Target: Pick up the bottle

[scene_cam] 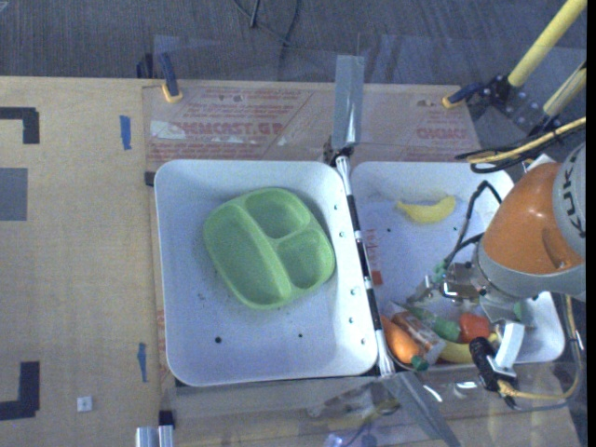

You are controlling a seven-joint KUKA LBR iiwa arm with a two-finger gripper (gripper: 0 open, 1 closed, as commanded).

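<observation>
Arm poised over the right bin's cluttered front corner.
Green divided plate [270,247] lies far left of the gripper [445,291]; jaw state cannot be told. A likely bottle [424,329] lies just below-left among fruit; approach should isolate it from neighbours.

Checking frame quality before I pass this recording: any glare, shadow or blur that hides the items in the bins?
Camera view: even, soft lighting, the green divided plate in the left bin crisp and lightly shadowed; the right bin holds a clear yellow banana, but the pile near the gripper is small, cluttered and shaded by the arm, so no bottle can be made out.
</observation>
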